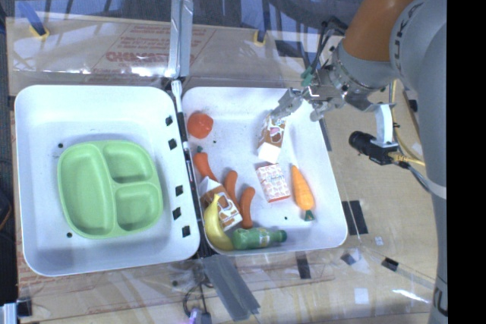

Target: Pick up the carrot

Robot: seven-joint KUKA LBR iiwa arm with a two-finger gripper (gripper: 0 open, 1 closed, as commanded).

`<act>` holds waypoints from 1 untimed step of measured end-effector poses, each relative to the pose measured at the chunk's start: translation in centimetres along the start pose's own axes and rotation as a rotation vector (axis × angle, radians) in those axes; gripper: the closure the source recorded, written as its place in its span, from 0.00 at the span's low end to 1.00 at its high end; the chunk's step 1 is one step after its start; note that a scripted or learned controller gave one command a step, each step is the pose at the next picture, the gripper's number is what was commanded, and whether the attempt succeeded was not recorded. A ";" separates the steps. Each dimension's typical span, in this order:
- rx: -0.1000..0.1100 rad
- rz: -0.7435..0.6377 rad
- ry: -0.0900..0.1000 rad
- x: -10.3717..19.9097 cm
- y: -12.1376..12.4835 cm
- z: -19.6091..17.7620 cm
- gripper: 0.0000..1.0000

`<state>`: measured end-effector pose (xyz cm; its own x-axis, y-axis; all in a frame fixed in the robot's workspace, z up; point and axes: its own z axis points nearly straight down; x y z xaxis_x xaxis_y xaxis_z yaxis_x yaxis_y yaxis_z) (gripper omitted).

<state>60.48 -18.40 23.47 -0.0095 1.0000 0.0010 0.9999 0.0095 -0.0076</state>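
The carrot (302, 188) is orange with a green stub at its near end. It lies in the right bin (323, 228) close to the right wall, pointing toward the front. My gripper (297, 115) hangs over the back of that bin, up and slightly left of the carrot and apart from it. It is open, with nothing between its fingers. Its left finger (283, 107) ends just above a small brown and white carton (272, 137).
The right bin also holds a red tomato (200, 124), a red and white box (273, 183) beside the carrot, three orange sausages (231, 183), a banana (213, 230) and a green bottle (259, 237). A green divided plate (111, 187) sits in the left bin (38, 117).
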 end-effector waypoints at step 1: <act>0.001 0.187 0.000 -2.6 -4.1 10.0 0.00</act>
<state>56.30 -21.00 13.48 0.1763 0.9843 -0.0001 0.9843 -0.1763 -0.0086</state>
